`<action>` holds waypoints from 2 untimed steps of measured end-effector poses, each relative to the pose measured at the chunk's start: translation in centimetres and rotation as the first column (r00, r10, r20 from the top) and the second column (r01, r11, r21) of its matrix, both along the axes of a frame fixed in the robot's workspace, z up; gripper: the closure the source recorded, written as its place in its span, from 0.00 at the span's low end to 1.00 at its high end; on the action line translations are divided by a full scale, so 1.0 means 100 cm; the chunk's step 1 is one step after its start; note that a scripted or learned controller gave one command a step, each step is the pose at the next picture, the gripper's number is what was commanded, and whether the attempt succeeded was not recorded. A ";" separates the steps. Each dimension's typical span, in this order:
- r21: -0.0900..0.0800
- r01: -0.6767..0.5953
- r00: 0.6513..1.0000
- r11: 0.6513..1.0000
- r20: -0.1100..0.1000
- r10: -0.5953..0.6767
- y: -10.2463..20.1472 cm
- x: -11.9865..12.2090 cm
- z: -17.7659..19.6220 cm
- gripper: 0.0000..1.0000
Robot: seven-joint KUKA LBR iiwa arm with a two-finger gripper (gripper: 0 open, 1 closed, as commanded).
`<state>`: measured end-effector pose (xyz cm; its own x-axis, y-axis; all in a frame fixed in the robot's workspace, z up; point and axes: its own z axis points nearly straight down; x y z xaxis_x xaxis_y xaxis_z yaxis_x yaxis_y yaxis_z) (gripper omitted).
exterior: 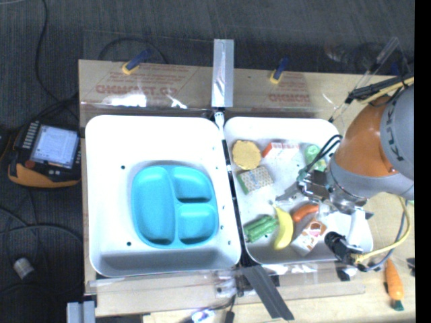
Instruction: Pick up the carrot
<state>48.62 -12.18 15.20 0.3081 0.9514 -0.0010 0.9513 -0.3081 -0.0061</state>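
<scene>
Hand (pixel 311 188) low in the right bin (pixel 283 128), metal parts near the bin's middle-right; how it stands, and whether it has hold of anything, cannot tell. An orange-red piece, likely the carrot (pixel 305 212), lies just below the hand, beside the banana (pixel 284 228); contact with the hand unclear. Arm (pixel 377 153) comes in from the right, grey with orange band, covering the bin's right side.

Surface: wooden table (pixel 168 83) with two white bins side by side, metal divider strip (pixel 223 73) at the top between them. Dark carpet floor (pixel 202 12) around. Two yellow-blue clamps (pixel 137 61) on the table's far edge.

Left bin (pixel 108 180): one blue three-compartment tray (pixel 175 204).

Right bin count: one round yellow cookie-like disc (pixel 246 154), one speckled sponge-like block (pixel 256 178), one green vegetable (pixel 260 227), one banana, one small red-white carton (pixel 312 237), one green item (pixel 312 153) near the top, one red-white packet (pixel 279 148).

Outside: a handheld screen unit (pixel 47 150) on the floor left, cables, a second orange carrot-shaped thing (pixel 394 282) at the table's lower right.
</scene>
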 end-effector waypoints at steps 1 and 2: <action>-0.009 -0.200 0.980 0.980 0.017 0.200 -0.044 0.001 -0.063 0.00; -0.006 -0.200 0.980 0.980 0.016 0.200 -0.043 0.001 -0.053 1.00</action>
